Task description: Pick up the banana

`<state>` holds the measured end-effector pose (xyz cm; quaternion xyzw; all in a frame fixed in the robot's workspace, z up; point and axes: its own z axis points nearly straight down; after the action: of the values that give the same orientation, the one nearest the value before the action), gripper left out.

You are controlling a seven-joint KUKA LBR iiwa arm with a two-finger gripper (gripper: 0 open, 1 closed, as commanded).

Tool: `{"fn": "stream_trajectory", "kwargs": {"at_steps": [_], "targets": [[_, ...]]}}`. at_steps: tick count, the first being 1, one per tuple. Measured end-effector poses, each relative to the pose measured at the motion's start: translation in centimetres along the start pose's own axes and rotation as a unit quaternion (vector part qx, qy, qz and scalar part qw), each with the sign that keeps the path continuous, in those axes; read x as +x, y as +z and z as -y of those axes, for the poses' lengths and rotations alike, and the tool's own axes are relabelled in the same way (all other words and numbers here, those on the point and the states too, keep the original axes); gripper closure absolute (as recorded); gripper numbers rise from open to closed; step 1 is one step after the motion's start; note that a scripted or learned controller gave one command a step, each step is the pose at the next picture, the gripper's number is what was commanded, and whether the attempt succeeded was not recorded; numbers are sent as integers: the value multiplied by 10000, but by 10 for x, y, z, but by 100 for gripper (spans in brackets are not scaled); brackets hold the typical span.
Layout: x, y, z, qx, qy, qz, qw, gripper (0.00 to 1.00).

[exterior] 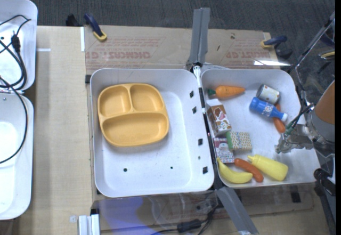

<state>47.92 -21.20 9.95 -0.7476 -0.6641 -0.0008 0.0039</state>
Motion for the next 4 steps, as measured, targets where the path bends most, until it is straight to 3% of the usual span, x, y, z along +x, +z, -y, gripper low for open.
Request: {"fn": "stream_trajectory", "kwargs": {"at_steps": [1, 2, 3, 4], "targets": [[3, 0, 0, 13, -22, -25, 10000, 0], [80, 9, 12, -2, -1466, 28, 9892, 0], [79, 0, 10, -17, -1448, 34, 9894, 100], [152, -150, 6, -14, -147, 43, 9999, 100]]}}
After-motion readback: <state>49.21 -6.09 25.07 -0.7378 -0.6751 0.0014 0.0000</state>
